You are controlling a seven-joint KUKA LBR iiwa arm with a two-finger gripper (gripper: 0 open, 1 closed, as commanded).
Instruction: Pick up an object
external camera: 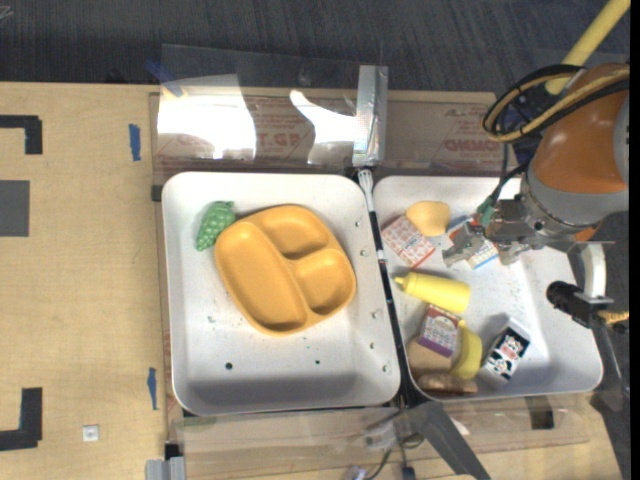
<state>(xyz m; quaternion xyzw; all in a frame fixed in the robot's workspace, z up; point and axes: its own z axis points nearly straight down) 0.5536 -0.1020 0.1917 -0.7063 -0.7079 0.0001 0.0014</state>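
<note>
The right bin (560, 363) holds several small objects. A pale yellow rounded piece (429, 215) lies near its back, with a red-patterned white card box (407, 240) beside it. A yellow mustard bottle (434, 289) lies across the middle. Toward the front are a purple box (438, 332), a banana (468, 355) and a black-and-white box (506, 353). My gripper (472, 244) reaches in from the right and hangs low over a small red, white and blue packet (480, 255), just right of the card box. The arm's grey wrist (570, 203) hides the bin's back right corner.
The left bin (190, 348) carries an orange divided plate (285, 266) with a green toy grape bunch (212, 224) at its back left edge. A brown item (442, 382) lies by the right bin's front wall. A black fitting on the arm (572, 300) overhangs that bin's right side.
</note>
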